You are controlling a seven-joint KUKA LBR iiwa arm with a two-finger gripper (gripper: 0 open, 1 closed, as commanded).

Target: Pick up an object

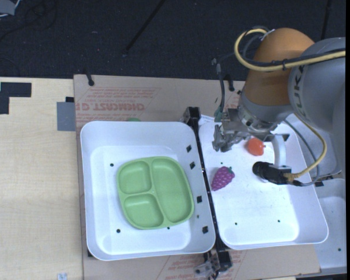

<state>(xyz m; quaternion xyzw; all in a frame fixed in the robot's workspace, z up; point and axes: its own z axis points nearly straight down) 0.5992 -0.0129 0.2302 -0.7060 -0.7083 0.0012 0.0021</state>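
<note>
Overhead, slanted down, both bins [99,156]

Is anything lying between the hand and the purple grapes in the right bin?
Nothing visible does. The hand hangs over the right bin, with the grapes just below it in the view and bare bin floor between them. The orange piece sits off to the side.

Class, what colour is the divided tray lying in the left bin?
Light green. The divided tray shows it plainly in the camera view, against the white left bin.
</note>
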